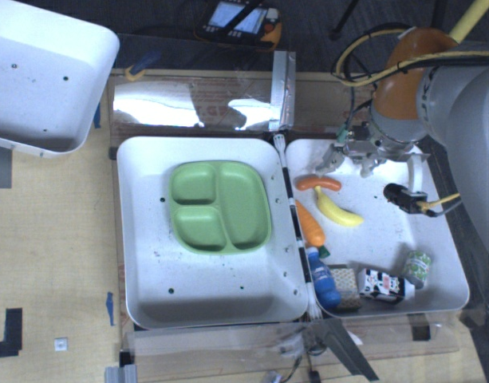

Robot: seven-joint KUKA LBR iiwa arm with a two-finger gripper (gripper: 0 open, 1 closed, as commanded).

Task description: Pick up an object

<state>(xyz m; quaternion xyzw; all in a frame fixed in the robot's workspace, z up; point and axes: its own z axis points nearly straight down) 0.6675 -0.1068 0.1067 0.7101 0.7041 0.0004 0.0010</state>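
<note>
- I see the end effector (352, 156) at the far edge of the right bin (443, 250), its fingers spread and gripping nothing.
- No writing is readable to me; the small carton (385, 285) shows black-and-white patches only.
- Just beside the fingers lies a hot dog (318, 183), long axis left to right; the banana (337, 211) below it slants down to the right.
- A carrot (311, 225), blue bottle (324, 279) and green can (418, 266) lie nearer me.
- The left bin (140, 246) holds a green divided plate (220, 206).
</note>
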